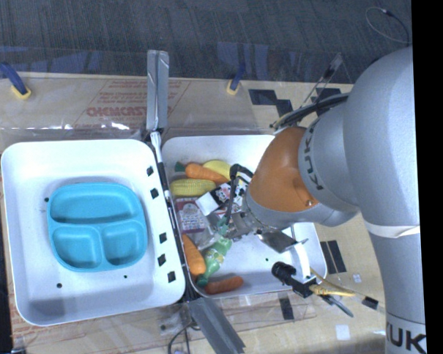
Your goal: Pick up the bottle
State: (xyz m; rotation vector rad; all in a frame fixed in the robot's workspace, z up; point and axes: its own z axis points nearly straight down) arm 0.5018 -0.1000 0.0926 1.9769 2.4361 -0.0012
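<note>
My end effector sits low in the right bin, under the orange band of the wrist, and from this slant I cannot tell whether it is spread or closed, or whether anything is in it. The bottle lies just below and left of it, a clear, greenish thing on its side among the clutter near the bin's left wall; part of it is hidden by the tool, so I cannot say if they touch. I judge it light, thin-walled plastic, smooth and a bit slippery, likely to dent or roll under a hard pinch, so I would take it across the body near the middle, squarely across its round section, with a gentle close. It is crowded: a carrot lies right alongside its left, a reddish sausage-like piece just below, a flat printed packet above, and further up a corn cob, a second carrot and a yellow fruit. The wall between the bins is close on the left, leaving little room for a finger there; the open floor lies to the right of the bottle. The left bin holds a blue divided tray, well apart. Straight up looks the safest way out.
</note>
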